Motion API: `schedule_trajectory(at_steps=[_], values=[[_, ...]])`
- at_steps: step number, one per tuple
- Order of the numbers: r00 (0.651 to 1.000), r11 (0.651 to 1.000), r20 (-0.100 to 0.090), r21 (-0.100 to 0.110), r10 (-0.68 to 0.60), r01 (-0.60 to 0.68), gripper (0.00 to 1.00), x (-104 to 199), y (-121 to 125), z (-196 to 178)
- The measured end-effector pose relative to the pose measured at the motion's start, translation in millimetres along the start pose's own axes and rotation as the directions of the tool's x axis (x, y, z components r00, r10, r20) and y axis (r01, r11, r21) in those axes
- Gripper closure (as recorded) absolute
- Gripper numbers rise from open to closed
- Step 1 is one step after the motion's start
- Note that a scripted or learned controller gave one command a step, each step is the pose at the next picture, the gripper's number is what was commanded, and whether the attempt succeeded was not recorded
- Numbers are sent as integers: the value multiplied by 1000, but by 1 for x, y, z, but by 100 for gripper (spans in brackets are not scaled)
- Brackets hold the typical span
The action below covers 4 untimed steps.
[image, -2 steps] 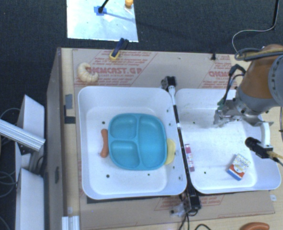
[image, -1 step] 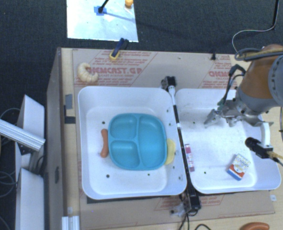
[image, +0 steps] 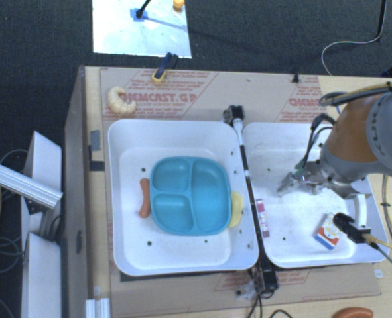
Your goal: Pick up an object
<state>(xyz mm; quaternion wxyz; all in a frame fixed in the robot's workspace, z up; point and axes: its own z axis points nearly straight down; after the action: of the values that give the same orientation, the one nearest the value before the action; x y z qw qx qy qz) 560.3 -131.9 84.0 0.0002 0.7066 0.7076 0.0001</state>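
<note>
Small carton (image: 327,234) lies tilted, long axis running upper-right to lower-left.

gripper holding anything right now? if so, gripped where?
Cannot be told. The gripper is low in the right bin, over bare floor, with nothing visible between its tips. The small carton lies apart, nearer the front-right corner.

Off the bench there's a shiny square sheet (image: 141,17) on the dark floor with a little orange ball (image: 178,4) sitting on it, then a curled cream-colored thing (image: 121,100) and a yellow-and-blue clamp (image: 163,67) up on the cardboard (image: 202,91) behind the bins.
</note>
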Motion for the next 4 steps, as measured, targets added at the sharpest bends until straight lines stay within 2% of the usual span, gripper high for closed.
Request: schedule_trajectory(at_steps=[1, 2, 3, 4], values=[[1000, 1000, 3, -7, -2, 2, 0, -76, 109, -80], [1000, 1000, 0, 0, -1, 1, 0, -41, 65, 0], [1000, 1000, 2, -6, 0, 1, 0, -72, 78, -100], [1000, 1000, 0, 0, 0, 0, 0, -75, 54, 0]])
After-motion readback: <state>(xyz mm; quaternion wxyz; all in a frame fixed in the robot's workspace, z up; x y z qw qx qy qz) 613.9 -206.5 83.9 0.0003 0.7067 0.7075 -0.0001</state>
